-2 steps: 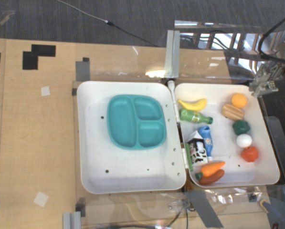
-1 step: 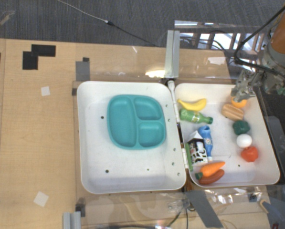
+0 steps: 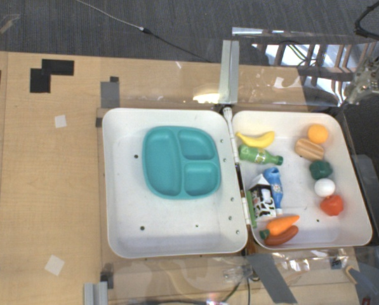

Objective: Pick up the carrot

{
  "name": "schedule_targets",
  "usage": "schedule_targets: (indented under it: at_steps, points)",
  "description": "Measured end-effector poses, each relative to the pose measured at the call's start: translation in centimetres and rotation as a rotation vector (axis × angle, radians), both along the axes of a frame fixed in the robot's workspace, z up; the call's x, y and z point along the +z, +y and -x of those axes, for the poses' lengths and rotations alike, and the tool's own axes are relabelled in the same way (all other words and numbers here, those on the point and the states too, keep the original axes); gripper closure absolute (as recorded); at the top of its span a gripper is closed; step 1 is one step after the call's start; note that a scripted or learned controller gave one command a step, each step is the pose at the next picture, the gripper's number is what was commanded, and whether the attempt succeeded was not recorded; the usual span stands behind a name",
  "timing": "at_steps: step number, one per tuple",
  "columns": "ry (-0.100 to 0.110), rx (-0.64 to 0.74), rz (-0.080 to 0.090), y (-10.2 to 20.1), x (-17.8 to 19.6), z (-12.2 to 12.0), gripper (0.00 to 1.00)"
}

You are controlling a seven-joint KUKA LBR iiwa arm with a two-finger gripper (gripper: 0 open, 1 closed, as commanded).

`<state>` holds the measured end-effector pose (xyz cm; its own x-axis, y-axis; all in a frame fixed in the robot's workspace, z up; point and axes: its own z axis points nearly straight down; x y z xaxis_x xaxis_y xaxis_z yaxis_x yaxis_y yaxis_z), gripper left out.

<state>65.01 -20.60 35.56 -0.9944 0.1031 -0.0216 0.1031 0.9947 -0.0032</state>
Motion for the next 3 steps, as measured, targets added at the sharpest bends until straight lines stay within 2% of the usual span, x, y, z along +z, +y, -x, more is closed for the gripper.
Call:
schedule_targets:
  at_steps: [1,2,3]
  points:
    - [0.004,0.072,0.0,0.1,6.3,-1.5,1.0]
    - [0.013,0.522,0.003,0.1,1.2,0.9,1.0]
    - [0.008,0.664,0.008,0.2,5.1,-1.3,1.0]
